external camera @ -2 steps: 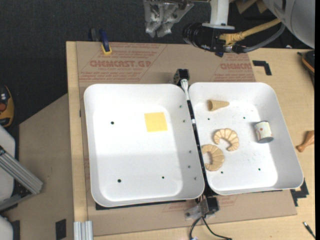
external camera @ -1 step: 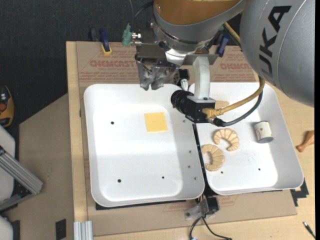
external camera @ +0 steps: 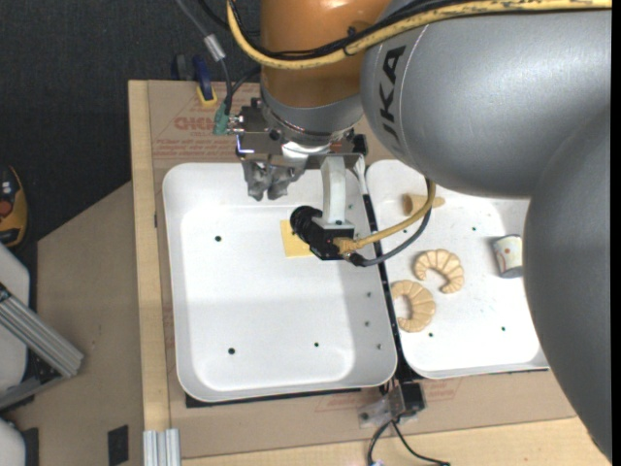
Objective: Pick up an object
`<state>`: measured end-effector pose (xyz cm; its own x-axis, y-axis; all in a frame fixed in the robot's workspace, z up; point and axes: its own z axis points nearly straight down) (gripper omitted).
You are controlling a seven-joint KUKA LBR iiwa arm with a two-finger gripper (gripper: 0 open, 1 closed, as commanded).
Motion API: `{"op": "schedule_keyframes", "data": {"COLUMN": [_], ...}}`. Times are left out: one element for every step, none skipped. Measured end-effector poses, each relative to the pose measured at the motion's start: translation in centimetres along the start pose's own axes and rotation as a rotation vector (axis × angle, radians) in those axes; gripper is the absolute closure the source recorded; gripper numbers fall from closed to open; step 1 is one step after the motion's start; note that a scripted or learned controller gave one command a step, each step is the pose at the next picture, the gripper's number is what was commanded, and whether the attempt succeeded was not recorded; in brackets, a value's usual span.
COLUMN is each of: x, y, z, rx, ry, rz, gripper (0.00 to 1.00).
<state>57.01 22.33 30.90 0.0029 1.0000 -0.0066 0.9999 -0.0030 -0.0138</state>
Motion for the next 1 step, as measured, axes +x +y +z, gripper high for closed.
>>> {"op": "schedule_keyframes", "data": {"x": [-0.02], "y": [-1.28], "z": [-18.42], "rx": [-0.034], "ry": [0.015], "rz": [-0.005], "gripper": [1.0]}}
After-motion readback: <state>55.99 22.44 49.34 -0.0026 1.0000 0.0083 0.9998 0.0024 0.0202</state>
